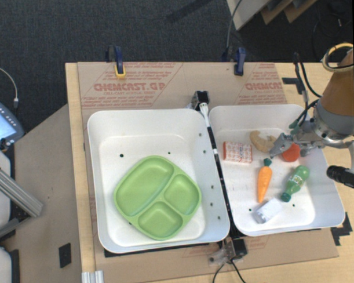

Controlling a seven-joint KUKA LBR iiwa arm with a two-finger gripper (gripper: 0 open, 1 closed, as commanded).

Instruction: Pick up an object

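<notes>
The arm [339, 97] comes in from the right edge, its orange band sitting high and the grey wrist below it, bent down over the right bin [324, 220]. The gripper [284, 147] hangs low inside that bin, at its far half, toward the bin's right wall. Its grey linkage splays out leftward from the wrist. Whether the fingers are parted or closed can't be made out from up here.

Dark carpet floor [57, 32]; brown cardboard-covered bench [163, 77]; blue clamps [117, 57] at far edge.
</notes>
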